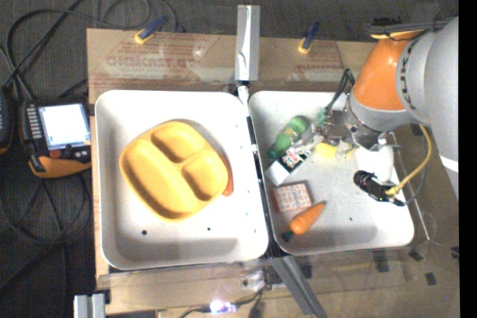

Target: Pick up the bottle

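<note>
I'm hovering the gripper [326, 132] by the green bottle [289, 135] mid-frame; can't tell jaws' state. Looking light, slick plastic, so I'm aiming mid-body.

the grey arm [436, 78] reaches in from the bench's right edge, its orange band [381, 78] above the wrist. the gripper [326, 132] points left, low over the bench's right half, near the middle.
</note>
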`<state>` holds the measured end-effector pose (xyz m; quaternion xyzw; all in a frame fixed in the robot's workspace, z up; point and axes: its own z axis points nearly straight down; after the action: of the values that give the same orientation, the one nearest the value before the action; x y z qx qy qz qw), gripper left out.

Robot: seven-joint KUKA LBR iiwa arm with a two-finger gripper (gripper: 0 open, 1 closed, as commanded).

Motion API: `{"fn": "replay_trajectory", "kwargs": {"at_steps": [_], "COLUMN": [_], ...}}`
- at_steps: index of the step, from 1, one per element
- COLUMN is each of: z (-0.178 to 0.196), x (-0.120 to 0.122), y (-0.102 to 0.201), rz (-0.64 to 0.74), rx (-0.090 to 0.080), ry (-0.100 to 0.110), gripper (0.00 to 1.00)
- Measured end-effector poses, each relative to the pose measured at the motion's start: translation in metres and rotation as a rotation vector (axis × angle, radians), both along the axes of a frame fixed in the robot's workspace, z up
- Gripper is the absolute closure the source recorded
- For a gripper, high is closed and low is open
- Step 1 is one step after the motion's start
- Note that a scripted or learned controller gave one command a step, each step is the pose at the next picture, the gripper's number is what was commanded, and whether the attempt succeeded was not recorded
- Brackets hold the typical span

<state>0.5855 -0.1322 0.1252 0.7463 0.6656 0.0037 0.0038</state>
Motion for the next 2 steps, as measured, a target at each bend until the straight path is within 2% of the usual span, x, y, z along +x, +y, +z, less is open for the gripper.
{"fn": "replay_trajectory", "kwargs": {"at_steps": [1, 2], "z": [-0.017, -0.024], "x": [0.068, 0.065], "y": [0.001, 0.023], "rz": [0.154, 0.304], "rx": [-0.013, -0.011], "ry": [-0.015, 0.012], "gripper": [0.00, 0.00]}}
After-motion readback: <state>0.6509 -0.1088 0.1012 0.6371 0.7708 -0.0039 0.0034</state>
